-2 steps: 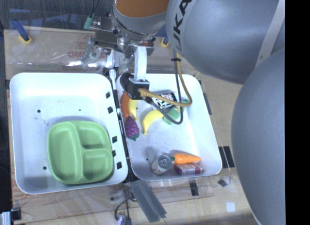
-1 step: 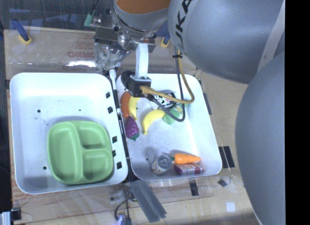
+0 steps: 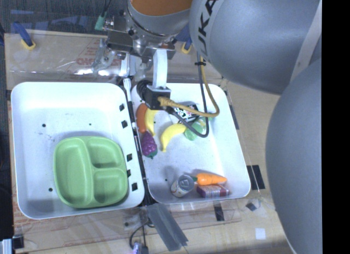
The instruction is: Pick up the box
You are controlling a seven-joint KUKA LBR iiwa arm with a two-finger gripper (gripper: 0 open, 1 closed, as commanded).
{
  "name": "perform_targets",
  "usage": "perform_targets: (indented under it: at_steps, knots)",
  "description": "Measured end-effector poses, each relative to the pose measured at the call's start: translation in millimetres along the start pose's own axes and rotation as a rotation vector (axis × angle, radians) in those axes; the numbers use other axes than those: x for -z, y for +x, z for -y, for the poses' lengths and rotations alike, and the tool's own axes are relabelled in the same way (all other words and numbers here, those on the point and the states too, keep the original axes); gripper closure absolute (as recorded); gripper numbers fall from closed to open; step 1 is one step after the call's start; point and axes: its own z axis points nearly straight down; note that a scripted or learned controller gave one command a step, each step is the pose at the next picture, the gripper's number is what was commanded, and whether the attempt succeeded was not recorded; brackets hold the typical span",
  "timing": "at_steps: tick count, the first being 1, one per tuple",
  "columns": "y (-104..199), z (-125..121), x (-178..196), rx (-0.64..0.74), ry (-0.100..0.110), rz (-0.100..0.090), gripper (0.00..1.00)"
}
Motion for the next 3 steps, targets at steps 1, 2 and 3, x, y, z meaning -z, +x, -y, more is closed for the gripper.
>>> perform_targets:
  at_steps: [1, 2, 3]
  knots:
    - [-13.7, 14.3, -34.6, 0.035, 0.0, 0.002, 0.0]
    - [-13.0, 14.3, -25.1, 0.039, 0.003, 0.003, 1.0]
    - [-14.9, 22.1, 1.0, -0.037, -0.004, 0.0, 1.0]
